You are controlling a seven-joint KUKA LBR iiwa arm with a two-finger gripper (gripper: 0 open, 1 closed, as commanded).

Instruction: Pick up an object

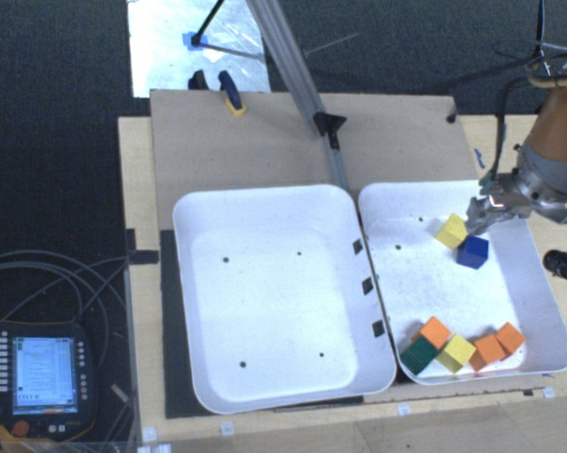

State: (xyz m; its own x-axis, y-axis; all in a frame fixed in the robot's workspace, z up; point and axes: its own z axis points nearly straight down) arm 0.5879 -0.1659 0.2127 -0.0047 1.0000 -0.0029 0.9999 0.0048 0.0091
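Observation:
In the right bin, a yellow block and a blue block lie side by side near the back. My gripper hangs just right of and above the yellow block, close to both. Near the bin's front edge sits a cluster: an orange block, a green block, a yellow block, and two more orange blocks. Nothing shows between the fingers.
The left bin lies beside the right one. A metal pole slants across the back of the bench. A teach pendant and cables lie on the floor at the left.

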